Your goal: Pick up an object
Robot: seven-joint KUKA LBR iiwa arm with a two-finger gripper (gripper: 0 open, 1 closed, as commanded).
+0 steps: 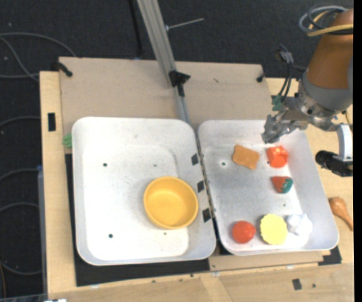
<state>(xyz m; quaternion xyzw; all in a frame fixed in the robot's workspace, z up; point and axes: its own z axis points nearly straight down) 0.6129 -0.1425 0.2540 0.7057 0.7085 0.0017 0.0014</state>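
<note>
The right bin (231, 187) holds an orange-brown block (246, 156), a red-orange pepper-like piece (277, 156), a small red and green strawberry-like piece (282, 184), a red ball (243, 231), a yellow round piece (273, 229) and a white crumpled piece (299, 224). My gripper (275, 129) hangs over the back of the right bin, just above and behind the red-orange piece. Nothing shows between its fingers.
A yellow bowl (170, 202) sits in the left bin (105, 168). A grey metal post (158, 36) rises at the back between the bins. An orange object (339, 209) lies on the bench right of the right bin.
</note>
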